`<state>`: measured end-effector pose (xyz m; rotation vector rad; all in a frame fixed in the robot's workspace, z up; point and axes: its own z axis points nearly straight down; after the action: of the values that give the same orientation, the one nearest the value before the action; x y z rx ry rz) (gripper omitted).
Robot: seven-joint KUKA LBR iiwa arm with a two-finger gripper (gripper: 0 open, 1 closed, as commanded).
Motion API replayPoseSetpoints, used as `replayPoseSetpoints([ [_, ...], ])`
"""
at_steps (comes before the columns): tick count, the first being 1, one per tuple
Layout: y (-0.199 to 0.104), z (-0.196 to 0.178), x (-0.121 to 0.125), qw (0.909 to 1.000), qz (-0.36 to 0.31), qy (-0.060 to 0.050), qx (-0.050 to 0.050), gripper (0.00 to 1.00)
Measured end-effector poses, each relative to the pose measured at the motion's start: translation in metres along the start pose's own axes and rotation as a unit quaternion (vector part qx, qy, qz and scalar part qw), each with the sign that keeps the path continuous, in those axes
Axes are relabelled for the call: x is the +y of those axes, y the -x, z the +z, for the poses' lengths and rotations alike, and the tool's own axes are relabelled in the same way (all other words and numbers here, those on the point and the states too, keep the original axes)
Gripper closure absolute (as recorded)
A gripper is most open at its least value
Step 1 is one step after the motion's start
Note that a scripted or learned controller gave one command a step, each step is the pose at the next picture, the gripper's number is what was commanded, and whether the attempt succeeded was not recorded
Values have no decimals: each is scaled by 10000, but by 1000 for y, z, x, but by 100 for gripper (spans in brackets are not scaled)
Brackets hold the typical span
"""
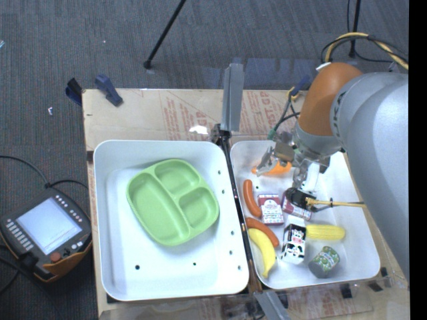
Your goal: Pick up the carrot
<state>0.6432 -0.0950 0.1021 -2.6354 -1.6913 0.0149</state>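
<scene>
— Green divided plate point(173, 201) lies in the left bin point(107, 245). And the carrot?

— The carrot point(279, 169) sits at the back of the right bin point(363, 252), just under the gripper point(283, 157). Its fingers look spread around it, though whether they grip it I cannot tell.

— So not lifted?

— Apparently not; closing and raising remain.

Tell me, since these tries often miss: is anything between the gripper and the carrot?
Nothing visible. The gripper hangs right over the carrot at the far end of the right bin. The hot dog and the small red box lie nearer the camera, apart from the carrot.
</scene>
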Motion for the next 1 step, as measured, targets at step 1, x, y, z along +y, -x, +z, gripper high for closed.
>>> replayPoseSetpoints([
  [1,0,-2,0,10000,-1,-13,-1,100],
])
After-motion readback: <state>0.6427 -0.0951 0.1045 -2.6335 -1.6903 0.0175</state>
